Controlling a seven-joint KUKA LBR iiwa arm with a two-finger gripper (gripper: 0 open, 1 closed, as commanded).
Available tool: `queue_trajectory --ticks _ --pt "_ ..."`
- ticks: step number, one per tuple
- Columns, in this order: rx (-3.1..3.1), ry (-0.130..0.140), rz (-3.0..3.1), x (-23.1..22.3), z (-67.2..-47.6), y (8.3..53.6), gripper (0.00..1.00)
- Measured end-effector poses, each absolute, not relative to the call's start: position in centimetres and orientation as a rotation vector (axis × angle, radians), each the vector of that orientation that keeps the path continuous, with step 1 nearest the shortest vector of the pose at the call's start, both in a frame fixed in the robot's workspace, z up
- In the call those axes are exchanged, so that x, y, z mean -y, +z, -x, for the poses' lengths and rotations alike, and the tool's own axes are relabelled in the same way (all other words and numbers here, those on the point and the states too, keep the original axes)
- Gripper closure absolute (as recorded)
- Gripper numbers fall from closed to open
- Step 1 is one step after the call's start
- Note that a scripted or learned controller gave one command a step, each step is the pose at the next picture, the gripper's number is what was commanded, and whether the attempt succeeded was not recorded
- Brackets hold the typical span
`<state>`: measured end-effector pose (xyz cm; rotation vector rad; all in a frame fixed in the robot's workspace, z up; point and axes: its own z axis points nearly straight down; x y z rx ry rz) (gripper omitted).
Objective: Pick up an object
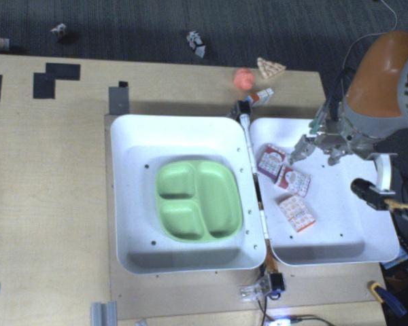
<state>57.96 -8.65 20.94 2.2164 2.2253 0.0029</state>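
Lying three packets (286, 183), perhaps, one green tray (198, 199)

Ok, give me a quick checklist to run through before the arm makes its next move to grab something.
1. Things to pick in the right bin: ok, three small packets.
2. Gripper over that bin: ok, above its upper part.
3. Gripper lined up on a packet: not ok, it sits to their right.
4. Something already held: cannot tell.
5. Packets apart from each other: not ok, two touch.
6. Green tray out of the way: ok, in the left bin.
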Motion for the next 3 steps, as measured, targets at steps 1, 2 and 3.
queue_trajectory --ticks 1,2,3 --pt "-2.22 0.006 -2.215 12.5 -54.9 8.7 0.0" --pt "-2.218 0.013 -2.211 12.4 -55.1 9.8 1.0" --pt "-2.218 0.012 -2.211 12.4 -55.1 9.8 0.0"
